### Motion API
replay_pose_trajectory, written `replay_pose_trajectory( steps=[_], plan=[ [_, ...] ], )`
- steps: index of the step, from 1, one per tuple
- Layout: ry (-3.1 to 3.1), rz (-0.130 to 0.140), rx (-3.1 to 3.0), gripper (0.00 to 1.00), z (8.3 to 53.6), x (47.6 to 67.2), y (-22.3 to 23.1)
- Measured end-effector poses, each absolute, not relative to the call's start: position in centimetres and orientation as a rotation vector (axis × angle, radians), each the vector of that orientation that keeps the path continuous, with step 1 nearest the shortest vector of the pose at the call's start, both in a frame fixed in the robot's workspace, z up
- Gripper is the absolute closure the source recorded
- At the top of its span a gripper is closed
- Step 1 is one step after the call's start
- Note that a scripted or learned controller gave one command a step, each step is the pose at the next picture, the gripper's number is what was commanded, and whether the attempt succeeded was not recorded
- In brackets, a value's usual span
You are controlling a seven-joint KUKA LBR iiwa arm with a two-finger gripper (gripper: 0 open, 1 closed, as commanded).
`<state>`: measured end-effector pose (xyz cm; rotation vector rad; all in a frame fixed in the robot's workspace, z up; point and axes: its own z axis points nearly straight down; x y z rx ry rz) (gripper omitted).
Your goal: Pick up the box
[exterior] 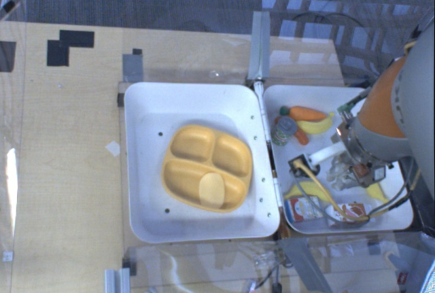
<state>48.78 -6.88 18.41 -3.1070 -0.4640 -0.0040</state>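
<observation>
The grey arm with its orange band reaches in from the right, and its two-finger gripper (353, 173) hangs low over the right-hand shallow white bin (401, 220). Whether the fingers are open or closed cannot be told. The small printed cardboard box (304, 207) lies flat near that bin's front left corner, beside the gripper and apart from it. An orange toy carrot (307, 112) lies by the back wall. The left white bin (146, 149) holds a yellow four-compartment plastic tray (206, 166)
</observation>
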Motion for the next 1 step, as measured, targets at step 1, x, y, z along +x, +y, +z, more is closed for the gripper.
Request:
replay_pose_trajectory(
  steps=[1],
  plan=[
    [-0.54, -0.013, -3.099, 1.0, 43.63, 50.76, -12.44]
  ],
)
